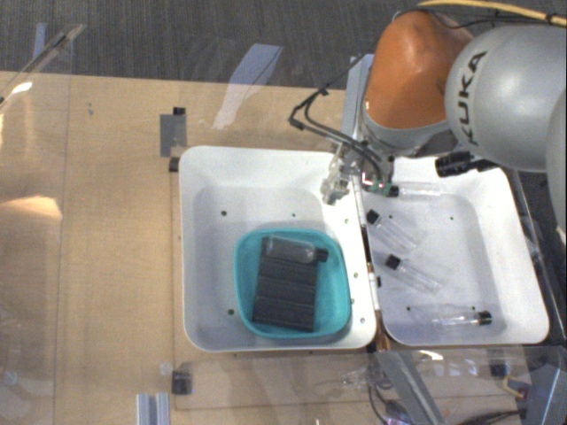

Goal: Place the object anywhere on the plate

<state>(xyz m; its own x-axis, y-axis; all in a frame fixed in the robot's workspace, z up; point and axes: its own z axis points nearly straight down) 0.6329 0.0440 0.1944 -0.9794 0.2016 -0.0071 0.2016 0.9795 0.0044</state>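
Note:
A teal plate (244,273) lies in the left bin (202,237). A black ribbed block (285,294) rests on it. A clear tube with a black cap (294,249) lies across the block's far end, inside the plate's rim. My gripper (337,184) hangs over the far right corner of the left bin, close to the wall between the bins. It stands above and to the right of the plate, apart from the tube. Nothing visible hangs from it.
The right bin (518,264) holds several clear tubes with black caps, among them one near the divider (394,233), one mid-bin (415,273) and one near the front (461,317). The arm's bulky orange and grey wrist (425,69) looms over the bins' far edge.

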